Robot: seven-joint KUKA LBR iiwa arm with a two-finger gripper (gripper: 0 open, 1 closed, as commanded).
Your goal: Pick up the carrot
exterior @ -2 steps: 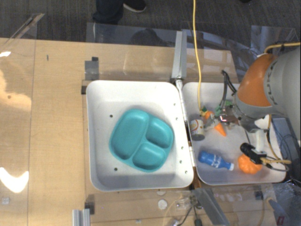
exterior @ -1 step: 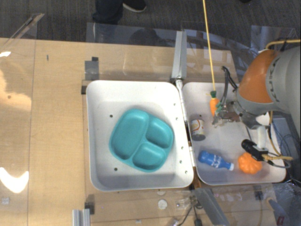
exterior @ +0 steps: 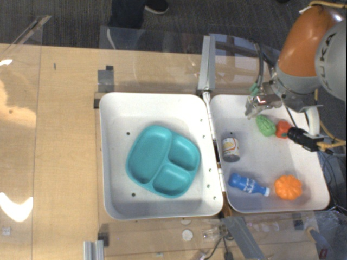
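Where the pincer [exterior: 254, 108] hangs, a stubby carrot [exterior: 272, 127] lies, seemingly leafy-topped.

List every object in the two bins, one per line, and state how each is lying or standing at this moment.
carrot: lying in the right bin, green top toward the left, just below the gripper, not gripped
can: on its side
blue bottle: lying flat, cap end pointing right
orange pumpkin: sitting upright, right of the bottle
teal divided plate: lying flat in the left bin, nothing on it
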